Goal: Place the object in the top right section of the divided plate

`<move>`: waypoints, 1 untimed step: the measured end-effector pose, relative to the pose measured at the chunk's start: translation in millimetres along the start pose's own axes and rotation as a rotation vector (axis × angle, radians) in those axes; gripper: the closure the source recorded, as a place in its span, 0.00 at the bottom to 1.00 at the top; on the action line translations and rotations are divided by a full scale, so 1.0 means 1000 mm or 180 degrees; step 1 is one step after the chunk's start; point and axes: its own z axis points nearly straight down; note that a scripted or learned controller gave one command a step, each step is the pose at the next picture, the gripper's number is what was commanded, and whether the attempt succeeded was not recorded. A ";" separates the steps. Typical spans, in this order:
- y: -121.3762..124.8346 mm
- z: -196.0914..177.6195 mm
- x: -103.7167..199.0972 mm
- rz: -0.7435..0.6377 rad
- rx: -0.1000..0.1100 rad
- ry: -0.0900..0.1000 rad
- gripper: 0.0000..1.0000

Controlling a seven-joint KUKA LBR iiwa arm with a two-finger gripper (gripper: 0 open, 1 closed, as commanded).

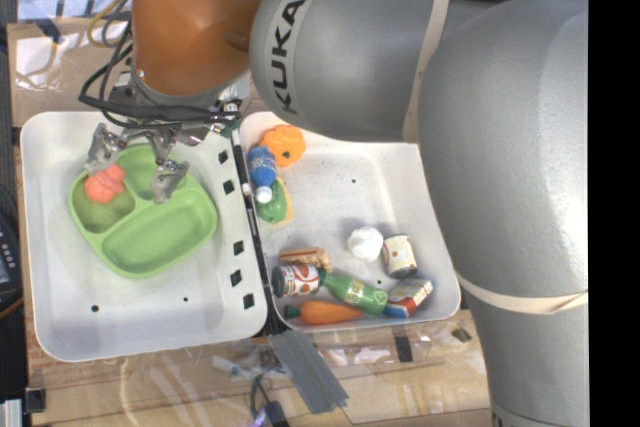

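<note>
The right bin (420, 215), nearest the bench's front edge, holds loose items: an orange carrot (330, 313), a green bottle (355, 292), a can (297, 280), a small carton (412, 295), a white ball (366, 241) and a small cup (400, 255); farther back along the divider lie a blue bottle (262, 167) and an orange pumpkin-like toy (284, 144). The left bin (50, 315) carries the green divided plate (145, 212), with its large section toward the front and two small sections toward the back. The object (104, 184), a pinkish-orange lump, rests in the back-left small section of the plate, apart from both fingers. The gripper (133, 160) hangs over the plate's back edge with its fingers spread and nothing between them; one fingertip stands at the plate's back rim, the other over the back-right section. Judged relation: the object lies just to the left of and slightly forward of the gripper, while the target section lies under the gripper's right finger, so the object appears to occupy the neighbouring compartment rather than the required one
</note>
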 end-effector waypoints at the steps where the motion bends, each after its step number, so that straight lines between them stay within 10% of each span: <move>1: 0.000 -0.010 -0.001 -0.0002 0.0005 -0.0011 1.00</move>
